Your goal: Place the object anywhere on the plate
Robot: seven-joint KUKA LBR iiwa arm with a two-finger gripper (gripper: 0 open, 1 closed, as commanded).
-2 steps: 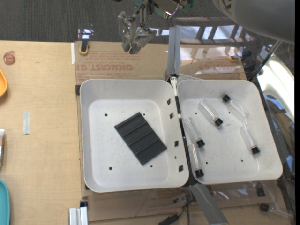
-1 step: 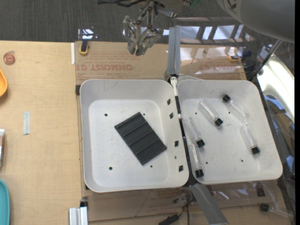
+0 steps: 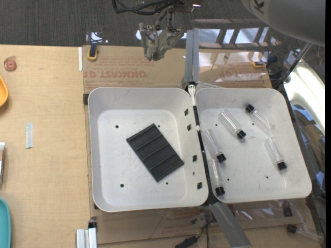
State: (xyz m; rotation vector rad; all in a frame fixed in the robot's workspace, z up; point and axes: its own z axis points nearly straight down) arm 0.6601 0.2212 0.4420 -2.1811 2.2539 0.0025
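Overhead, the end effector (image 3: 158, 48) hung beyond the bins, its grip state impossible to tell. Five clear tubes (image 3: 231, 125) lay scattered in the right bin (image 3: 295, 138); the dark ribbed plate (image 3: 155, 152) sat in the left bin (image 3: 103, 138).

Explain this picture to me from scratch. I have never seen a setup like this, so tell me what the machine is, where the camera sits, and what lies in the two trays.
A single camera looks down at a slant on a bench. The grey bulk at top right is a robot arm; its two-finger gripper hangs above the far edge, with nothing between its fingers. Two shallow white bins sit side by side. The left bin holds a dark ribbed rectangular plate, lying flat at an angle. The right bin holds several clear tubes with black caps, scattered loosely. One tube is meant to go onto the plate; none is there yet.
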